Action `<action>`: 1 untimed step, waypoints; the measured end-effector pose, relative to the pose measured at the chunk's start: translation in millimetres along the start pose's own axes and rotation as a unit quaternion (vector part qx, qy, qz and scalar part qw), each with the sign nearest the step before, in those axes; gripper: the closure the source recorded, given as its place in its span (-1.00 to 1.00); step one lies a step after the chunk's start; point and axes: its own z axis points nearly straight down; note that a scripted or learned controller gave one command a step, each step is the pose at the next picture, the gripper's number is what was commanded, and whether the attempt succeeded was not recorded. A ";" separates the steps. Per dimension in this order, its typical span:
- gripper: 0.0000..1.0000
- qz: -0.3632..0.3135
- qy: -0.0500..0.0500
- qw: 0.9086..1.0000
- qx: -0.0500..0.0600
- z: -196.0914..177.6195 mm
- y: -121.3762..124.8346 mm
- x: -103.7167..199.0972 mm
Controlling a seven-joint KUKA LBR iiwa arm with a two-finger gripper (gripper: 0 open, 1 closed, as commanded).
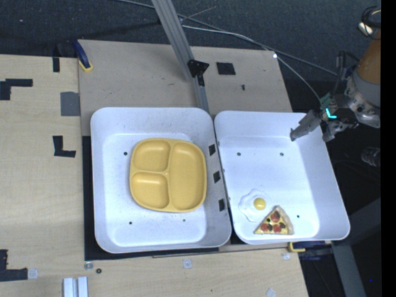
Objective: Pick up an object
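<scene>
The gripper [314,127] hangs over the upper right corner of the right bin [322,178], at the end of the arm [371,73] that comes in from the right edge of the view. One dark finger points left and down over the bin's rim, a second shorter one sits just beside it to the right, and a small teal light glows between them. Nothing lies between them, so the gripper is empty; how wide it stands cannot be told from this slant. The things to pick lie at the opposite, lower end of the same bin: a toy fried egg [254,205] and, touching its lower right side, a toy pizza slice [275,222] near the bin's bottom rim. The rest of the right bin's floor between gripper and toys is bare white. In the left bin [108,166] a yellow divided plate [167,175] lies flat, near the centre. A grey metal bar [176,33] runs from the top of the view down to the gap between the bins.
</scene>
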 end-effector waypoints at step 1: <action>-1.00 0.000 0.000 1.000 -0.001 -0.6 0.3 0.0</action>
